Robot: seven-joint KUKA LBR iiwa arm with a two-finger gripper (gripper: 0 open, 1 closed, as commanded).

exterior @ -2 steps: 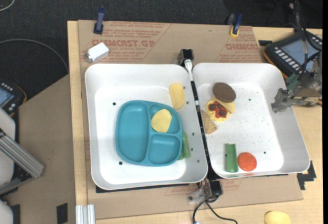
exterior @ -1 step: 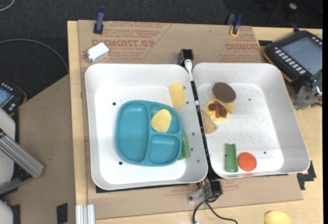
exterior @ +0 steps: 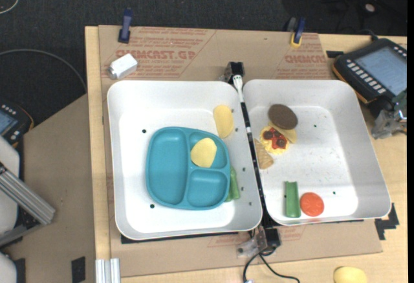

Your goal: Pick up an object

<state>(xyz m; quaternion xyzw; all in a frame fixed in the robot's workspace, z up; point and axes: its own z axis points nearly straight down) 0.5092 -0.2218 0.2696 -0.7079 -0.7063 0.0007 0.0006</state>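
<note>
1. Camera view: two white bins sit side by side on the table (exterior: 194, 48), their inner rims touching. Whether my tool is spread or pressed together I cannot tell, so I count nothing as picked up.
2. Left bin (exterior: 123, 146): a blue tray (exterior: 169, 171) takes up most of the floor. A yellow piece (exterior: 204, 152) lies in its upper right compartment. A paler yellow piece (exterior: 224, 120) lies on the bin floor just beside the tray's top right corner. A green strip (exterior: 233, 184) is wedged between the tray's right edge and the bin wall.
3. Right bin (exterior: 362, 139): a brown disc (exterior: 283, 116) overlaps a flat piece with red bits (exterior: 277, 140). A green block (exterior: 292, 199) and an orange ball (exterior: 312, 204) lie just beside each other near the front wall.
4. My judgement is that the pick has not started, and any of these could be the object.
5. What could go wrong, as I see it:
   - the orange ball may roll off as I close on it, and the green block next to it could be nudged or caught as well
   - the green strip sits too tight against wall and tray for a clean descent
   - the brown disc and the flat piece lie low and stacked, so I may scrape the floor or lift both
   - reaching for the yellow piece on the tray may tip or drag the tray instead
</note>
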